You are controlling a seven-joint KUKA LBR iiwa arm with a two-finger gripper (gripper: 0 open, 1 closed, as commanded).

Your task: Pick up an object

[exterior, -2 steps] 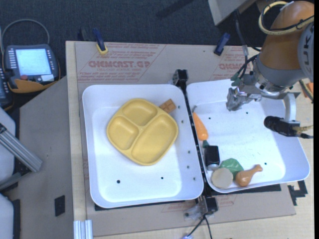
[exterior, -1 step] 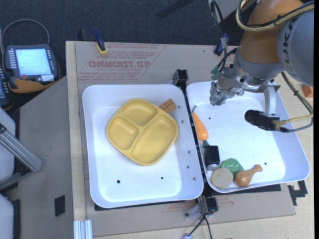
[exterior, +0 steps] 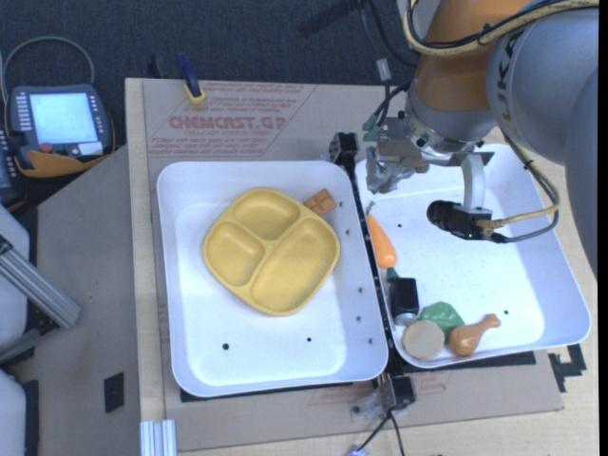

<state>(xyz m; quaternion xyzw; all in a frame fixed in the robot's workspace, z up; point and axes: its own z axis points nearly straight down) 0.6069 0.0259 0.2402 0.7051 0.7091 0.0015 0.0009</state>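
- At the near edge of the right bin (exterior: 518,283), three small things sit close together: a pale round disc (exterior: 423,340), a brown drumstick-shaped toy (exterior: 472,333) just beside it, and a green piece (exterior: 443,314) tucked behind the two.
- A little farther back, a small black box (exterior: 404,296) lies against the bin's left wall.
- Beyond the box, an orange carrot (exterior: 381,242) lies along the same wall, with its narrow end pointing away from the camera.
- In the left bin (exterior: 180,293), a yellow divided plate (exterior: 272,250) rests flat near the middle. A small brown block (exterior: 319,201) touches its far right rim.
- Both bins stand side by side on the tan counter (exterior: 142,255).
- The pincer (exterior: 377,180) hangs over the far left corner of the right bin, above the carrot's far tip and apart from it. Nothing can be seen in its grasp, and I cannot tell whether it is apart or together.
- The grey arm (exterior: 556,74) comes in from the right and bends downward at the orange band (exterior: 475,36), so the wrist points down toward the bin.
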